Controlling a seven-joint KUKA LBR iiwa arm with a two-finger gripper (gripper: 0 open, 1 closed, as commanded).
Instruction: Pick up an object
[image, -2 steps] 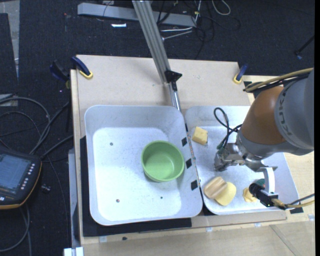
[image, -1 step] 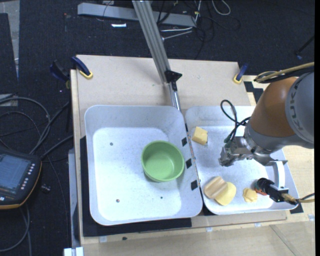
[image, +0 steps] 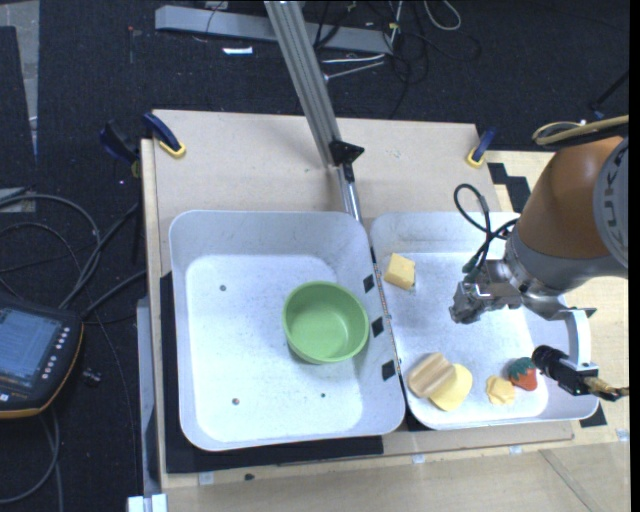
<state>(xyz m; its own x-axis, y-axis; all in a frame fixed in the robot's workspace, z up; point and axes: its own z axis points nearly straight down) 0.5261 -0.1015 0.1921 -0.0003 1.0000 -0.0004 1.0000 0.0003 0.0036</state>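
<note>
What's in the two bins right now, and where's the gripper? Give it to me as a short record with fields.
left bin: green bowl, upright
right bin: yellow block near the top; tan and yellow piece, small yellow piece and red and green item along the near edge
gripper: above the right bin's middle, nothing seen between its fingers
arm: enters from the right

Even overhead light brightens the white bins (image: 200, 250), shadows stay soft, and the dark surroundings look grainy.

Green bowl (image: 325, 321), white bins (image: 200, 300), yellow block (image: 401, 271)
</note>
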